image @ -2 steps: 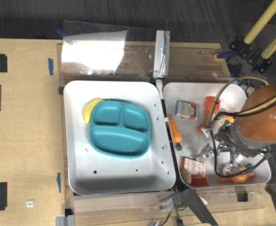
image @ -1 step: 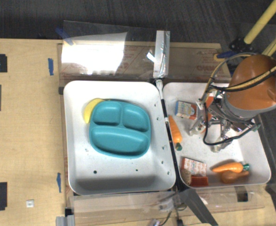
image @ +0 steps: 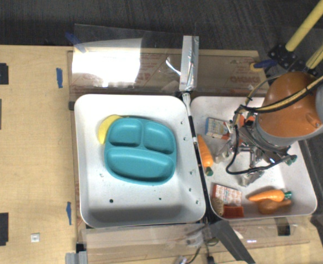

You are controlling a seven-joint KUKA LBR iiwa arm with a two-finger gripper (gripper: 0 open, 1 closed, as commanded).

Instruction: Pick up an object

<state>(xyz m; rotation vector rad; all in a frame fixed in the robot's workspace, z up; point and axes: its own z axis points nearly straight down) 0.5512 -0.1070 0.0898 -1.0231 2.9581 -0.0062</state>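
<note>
My gripper (image: pixel 248 164) hangs low in the right bin (image: pixel 304 194), beneath the orange wrist band (image: pixel 288 106). Cables and the wrist body hide its fingertips. An orange carrot (image: pixel 205 152) lies along the bin's left wall, just left of the gripper. A second carrot (image: pixel 268 196) rests at the front right on a brown rounded item (image: pixel 271 205). A small blue and white packet (image: pixel 214 127) sits at the back left. A red and white packet (image: pixel 227 199) lies at the front left.
The left bin (image: pixel 95 191) holds a teal divided tray (image: pixel 141 149) with a yellow object (image: pixel 105 126) tucked under its back left edge. A clear plastic sheet and a taped divider stand behind the bins. Yellow poles cross the top right corner.
</note>
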